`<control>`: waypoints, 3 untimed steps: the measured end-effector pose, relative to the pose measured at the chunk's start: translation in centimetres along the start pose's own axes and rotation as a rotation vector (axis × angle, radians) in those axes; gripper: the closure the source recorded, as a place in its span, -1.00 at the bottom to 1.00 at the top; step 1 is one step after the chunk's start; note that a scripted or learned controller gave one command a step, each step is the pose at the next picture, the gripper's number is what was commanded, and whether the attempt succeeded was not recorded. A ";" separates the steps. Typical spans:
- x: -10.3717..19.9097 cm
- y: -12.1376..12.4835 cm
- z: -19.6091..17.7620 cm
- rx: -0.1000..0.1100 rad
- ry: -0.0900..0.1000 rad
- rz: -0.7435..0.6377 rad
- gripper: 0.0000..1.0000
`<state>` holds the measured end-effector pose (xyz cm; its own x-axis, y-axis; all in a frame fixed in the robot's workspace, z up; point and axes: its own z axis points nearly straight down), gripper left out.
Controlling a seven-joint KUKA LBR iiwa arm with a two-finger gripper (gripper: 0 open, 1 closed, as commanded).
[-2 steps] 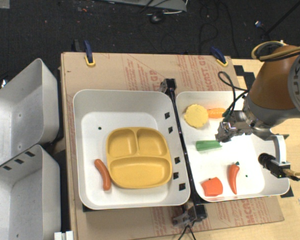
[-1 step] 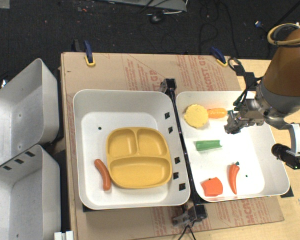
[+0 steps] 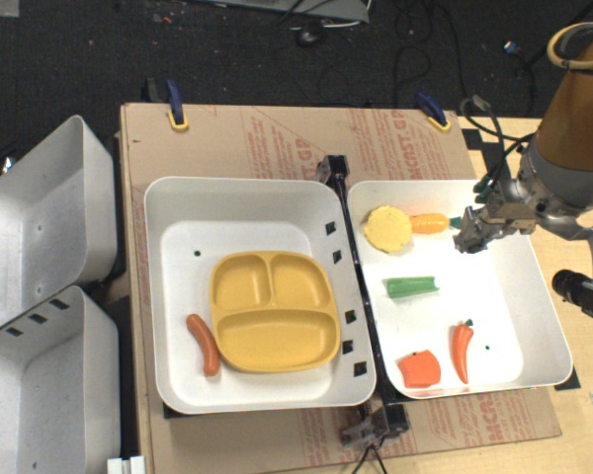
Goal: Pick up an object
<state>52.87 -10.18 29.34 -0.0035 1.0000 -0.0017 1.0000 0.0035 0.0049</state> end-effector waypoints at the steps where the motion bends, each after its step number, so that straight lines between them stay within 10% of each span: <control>1: 4.9 2.2 2.1 0.006 0.002 -0.004 1.00; 3: 14.3 5.9 3.9 0.005 0.002 -0.003 1.00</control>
